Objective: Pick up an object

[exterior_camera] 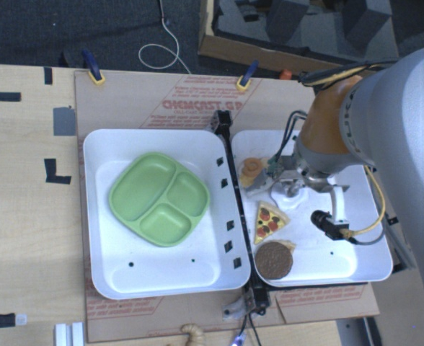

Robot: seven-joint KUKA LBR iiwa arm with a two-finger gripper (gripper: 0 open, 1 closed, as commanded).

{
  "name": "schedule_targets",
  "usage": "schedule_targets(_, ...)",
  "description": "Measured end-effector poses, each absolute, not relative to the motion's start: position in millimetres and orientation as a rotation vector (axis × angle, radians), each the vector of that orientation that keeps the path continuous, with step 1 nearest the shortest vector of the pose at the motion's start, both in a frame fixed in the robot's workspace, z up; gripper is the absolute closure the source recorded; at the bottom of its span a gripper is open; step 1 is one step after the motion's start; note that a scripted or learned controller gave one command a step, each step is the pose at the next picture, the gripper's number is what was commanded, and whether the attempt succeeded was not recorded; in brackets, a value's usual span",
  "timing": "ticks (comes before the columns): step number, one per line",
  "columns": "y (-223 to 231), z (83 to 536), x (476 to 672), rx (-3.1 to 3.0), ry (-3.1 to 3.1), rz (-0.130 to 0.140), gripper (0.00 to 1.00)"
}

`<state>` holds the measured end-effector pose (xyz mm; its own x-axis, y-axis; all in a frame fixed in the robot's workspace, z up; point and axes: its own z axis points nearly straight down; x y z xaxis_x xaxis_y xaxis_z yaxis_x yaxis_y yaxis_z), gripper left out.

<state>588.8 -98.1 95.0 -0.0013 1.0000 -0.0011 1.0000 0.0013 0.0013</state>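
Nearest the camera, in the right bin [374,269], a round dark brown cookie [273,260] lies flat against the front left corner. Just behind it, touching or nearly so, sits a slice of toy pizza [269,220] with red spots on yellow. Farther back, close to the divider between the two bins, a small tan pastry-like piece [252,170] rests on the white floor.

My end effector [288,187] hangs low over the right bin, between the pizza slice and the tan piece, just beside both. Its metal parts are crowded together from this angle, so I cannot tell whether it is wide or narrow, and I see nothing clearly held in it. A black cable end [326,224] dangles to its right, and a yellow cable loops toward the bin's right wall.

Across the divider, the left bin [100,157] holds a green sectioned plate [159,199], lying flat, slightly turned. Both bins sit on cardboard [190,99] clamped to the desk [24,186]. Behind, my orange band [327,117] rises above the wrist.
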Motion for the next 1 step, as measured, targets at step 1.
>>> schedule_targets(1,-97.8,84.7,649.8,2.224,2.23,-0.007,0.0)
